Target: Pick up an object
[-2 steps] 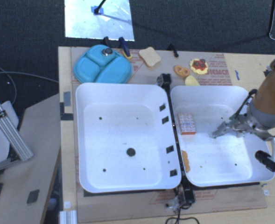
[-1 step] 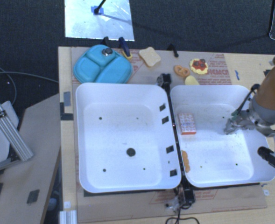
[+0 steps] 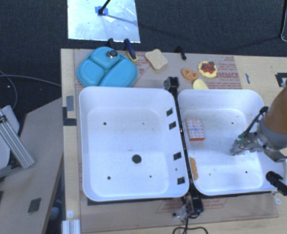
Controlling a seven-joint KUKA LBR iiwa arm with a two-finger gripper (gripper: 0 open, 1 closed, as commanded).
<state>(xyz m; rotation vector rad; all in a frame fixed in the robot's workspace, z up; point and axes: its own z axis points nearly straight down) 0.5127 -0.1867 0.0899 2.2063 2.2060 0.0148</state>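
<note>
At the lower centre of the frame, a small orange piece (image 3: 193,168) lay against the left wall of the right bin (image 3: 221,186), low beside the divider. It sat tight to the wall, so a grasp there would likely have left little room for one finger. To the lower left, a dark round object (image 3: 136,158) rested on the floor of the left bin (image 3: 92,130), well apart from everything else.

At the right of the frame, the gripper (image 3: 237,149) hung low over the right bin's floor, with the arm (image 3: 284,118) behind it. Whether the jaws stood apart or together could not be told; nothing showed between them.

Further up, the red-and-white patterned block (image 3: 195,129) lay flat near the left wall of the right bin, well apart from the gripper. It seemed the best target: the jaws should travel left, centre over it, straddle its narrower sides and descend squarely before closing.

Beyond the bins, on the table (image 3: 260,69), lay a blue divided tray (image 3: 106,68), a toast slice (image 3: 156,59), a pretzel (image 3: 188,74) and other toy foods.
</note>
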